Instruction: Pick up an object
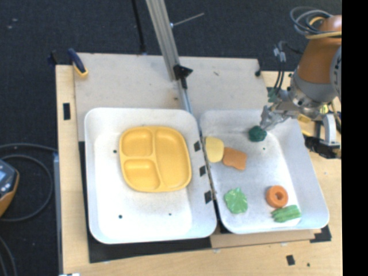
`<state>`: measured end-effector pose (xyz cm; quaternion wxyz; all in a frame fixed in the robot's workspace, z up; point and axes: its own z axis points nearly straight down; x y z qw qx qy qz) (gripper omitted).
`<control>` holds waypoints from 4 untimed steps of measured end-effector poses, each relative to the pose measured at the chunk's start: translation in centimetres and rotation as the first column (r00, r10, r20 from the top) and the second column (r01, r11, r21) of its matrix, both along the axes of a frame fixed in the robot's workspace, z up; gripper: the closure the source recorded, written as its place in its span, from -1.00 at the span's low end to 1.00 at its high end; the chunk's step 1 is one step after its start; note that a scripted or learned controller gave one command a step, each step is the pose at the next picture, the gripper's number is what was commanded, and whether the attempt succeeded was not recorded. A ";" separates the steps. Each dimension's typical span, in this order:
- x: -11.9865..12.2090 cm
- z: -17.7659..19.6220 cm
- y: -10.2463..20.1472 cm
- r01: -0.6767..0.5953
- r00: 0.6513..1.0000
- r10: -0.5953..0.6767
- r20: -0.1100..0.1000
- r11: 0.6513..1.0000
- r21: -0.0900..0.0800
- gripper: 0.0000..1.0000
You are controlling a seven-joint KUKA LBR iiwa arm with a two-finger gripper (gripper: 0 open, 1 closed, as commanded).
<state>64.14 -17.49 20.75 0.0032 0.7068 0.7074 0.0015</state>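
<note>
The two-finger metal gripper is seen at the right white bin's twelve o'clock edge; its opening cannot be told. A small dark-green rounded object lies just at its seven o'clock.

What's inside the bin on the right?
The right bin holds a dark green piece by the gripper, yellow, brown, orange ring, two light green pieces.

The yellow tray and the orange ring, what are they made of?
The yellow tray looks like moulded plastic: one even colour, smooth, rounded compartments, soft sheen. The orange ring looks like plastic or rubber, a matte toy doughnut; the view leaves that open.
</note>
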 end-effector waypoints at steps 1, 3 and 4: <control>0.1 1.7 -0.1 -0.002 1.000 0.002 -0.003 1.000 0.001 1.00; -1.1 3.7 11.4 -0.007 1.000 0.007 -0.006 1.000 0.004 1.00; -1.0 4.3 17.5 -0.008 1.000 0.008 -0.004 1.000 0.004 1.00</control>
